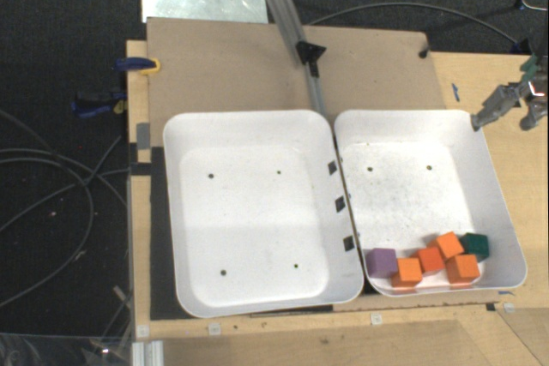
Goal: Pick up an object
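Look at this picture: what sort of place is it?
Probably a robotics lab: two white bins on a clamped board, small coloured blocks for grasping, a gripper at the edge and loose cables on the floor.

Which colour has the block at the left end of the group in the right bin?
Purple. The block shows clearly in the camera view, beside the orange blocks in the right bin.

Two bins stood side by side on the bench (232, 64), the left bin (257, 126) and the right bin (489, 184) touching along their inner walls. In the right bin, six blocks (429, 259) lay crowded in the near corner, close to the front wall and to each other. The gripper (502, 109) was beyond the right bin's far right corner, outside its rim.
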{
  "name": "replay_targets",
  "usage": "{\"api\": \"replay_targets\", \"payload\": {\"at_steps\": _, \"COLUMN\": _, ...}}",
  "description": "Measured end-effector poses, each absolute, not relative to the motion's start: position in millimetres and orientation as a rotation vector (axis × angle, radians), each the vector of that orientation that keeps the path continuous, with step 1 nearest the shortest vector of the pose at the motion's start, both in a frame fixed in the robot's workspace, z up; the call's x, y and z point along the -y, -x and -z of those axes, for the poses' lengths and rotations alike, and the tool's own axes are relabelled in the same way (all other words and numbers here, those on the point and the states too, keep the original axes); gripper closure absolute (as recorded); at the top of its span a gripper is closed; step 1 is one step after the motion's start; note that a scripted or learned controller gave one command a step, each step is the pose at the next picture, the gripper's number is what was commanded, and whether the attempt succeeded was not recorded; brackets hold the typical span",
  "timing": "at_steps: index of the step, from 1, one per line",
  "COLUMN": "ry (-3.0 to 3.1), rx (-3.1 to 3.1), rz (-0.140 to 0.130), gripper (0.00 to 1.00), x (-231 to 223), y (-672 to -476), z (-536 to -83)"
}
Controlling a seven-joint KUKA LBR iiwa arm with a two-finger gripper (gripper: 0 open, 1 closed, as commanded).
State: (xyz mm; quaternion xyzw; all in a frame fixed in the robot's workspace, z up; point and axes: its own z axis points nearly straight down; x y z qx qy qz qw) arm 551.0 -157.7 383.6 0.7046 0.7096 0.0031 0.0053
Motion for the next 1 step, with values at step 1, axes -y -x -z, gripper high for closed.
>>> {"api": "replay_targets", "payload": {"at_steps": 1, "ry": -2.207, "rx": -2.219, "rz": -0.009, "gripper": 0.0, "x": 181.3, "y": -552.9, "z": -505.8}}
